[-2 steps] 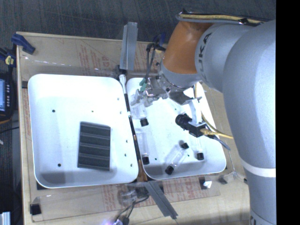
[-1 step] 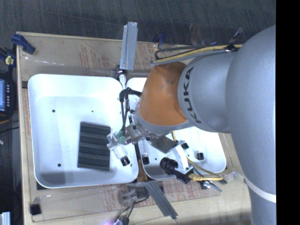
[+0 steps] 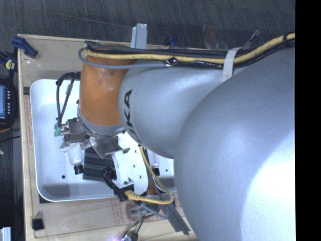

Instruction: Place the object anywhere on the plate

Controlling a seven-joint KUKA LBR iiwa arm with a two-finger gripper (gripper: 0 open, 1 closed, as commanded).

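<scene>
The grey arm with its orange band [image 3: 100, 97] reaches in from the right and covers most of the camera view. Its wrist hangs low over the left white bin [image 3: 42, 134], and the gripper [image 3: 80, 159] with its black and white housing sits close above the bin's floor near the front half. The arm's bulk hides the bin's right part and whatever lies under the gripper.
The bare white floor of the left bin shows along its left side and front edge [image 3: 65, 195]. Black cables [image 3: 62, 97] loop beside the wrist. A yellow cable [image 3: 210, 59] runs along the arm. The wooden bench frame [image 3: 25, 64] borders the bin.
</scene>
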